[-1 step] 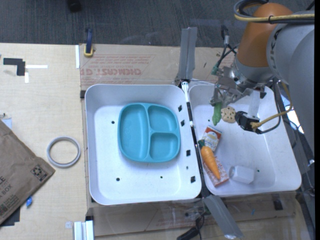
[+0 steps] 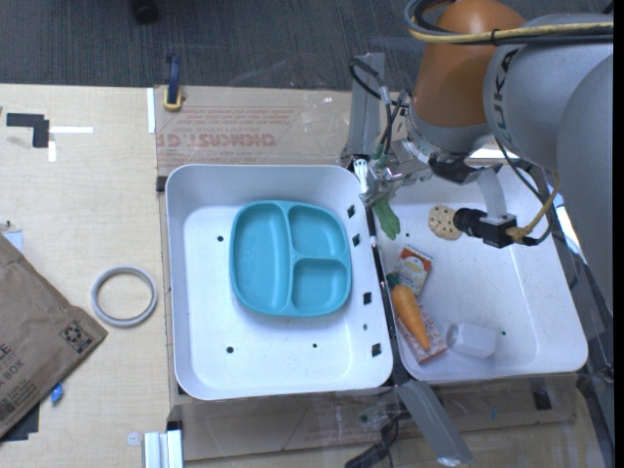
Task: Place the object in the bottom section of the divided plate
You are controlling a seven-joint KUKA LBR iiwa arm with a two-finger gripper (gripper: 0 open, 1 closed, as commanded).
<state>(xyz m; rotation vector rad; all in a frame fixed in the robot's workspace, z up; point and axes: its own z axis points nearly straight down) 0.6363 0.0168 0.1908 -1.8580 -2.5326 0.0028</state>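
Above the far-left corner of the right bin (image 2: 546,359), the gripper (image 2: 378,185) hangs with a green leaf-like object (image 2: 387,218) dangling at its tip; whether the jaws pinch it I cannot tell. Across the divider, the blue divided plate (image 2: 291,258) sits in the left bin (image 2: 195,359), all sections bare. By my reading the carry step is in hand: next the arm must travel left and nearer, stopping over the plate's near section before letting go.
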